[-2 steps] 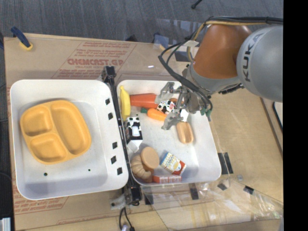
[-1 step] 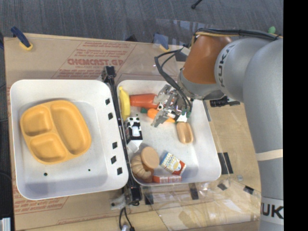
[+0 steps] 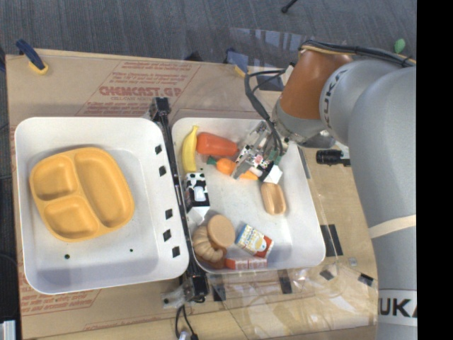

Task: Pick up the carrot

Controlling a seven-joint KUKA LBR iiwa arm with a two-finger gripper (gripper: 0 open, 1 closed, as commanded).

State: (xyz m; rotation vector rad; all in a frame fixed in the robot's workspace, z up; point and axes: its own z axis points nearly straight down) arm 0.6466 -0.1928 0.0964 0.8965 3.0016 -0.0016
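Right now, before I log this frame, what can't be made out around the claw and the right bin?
- Claw: too small and cluttered in the camera view to tell its state, or whether it touches the carrot.
- Small orange item under the claw: partly covered by it, identity unclear.
- Red item at the right bin front wall: mostly hidden by the carton and pastry.
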